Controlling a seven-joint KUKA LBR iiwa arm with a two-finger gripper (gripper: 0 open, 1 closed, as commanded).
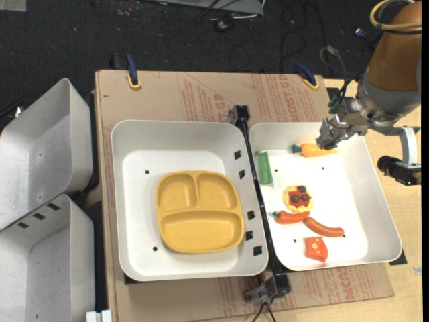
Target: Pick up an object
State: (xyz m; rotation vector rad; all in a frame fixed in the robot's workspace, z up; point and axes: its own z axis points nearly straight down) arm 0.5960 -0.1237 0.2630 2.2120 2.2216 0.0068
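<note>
Gripper (328, 134) hangs over the right bin's (375, 180) far edge, just above the carrot (312, 150); whether its fingers are open or hold anything, I cannot tell. A yellow tray (199, 211) lies in the left bin (131, 180)

Bins (127, 139) white, tray (199, 211) yellow, block (263, 168) green, carrot (310, 150) orange w/ green tip, sausage (324, 229) red-orange, chili (291, 217) red, pizza (297, 197) yellow w/ dark spots.
</note>
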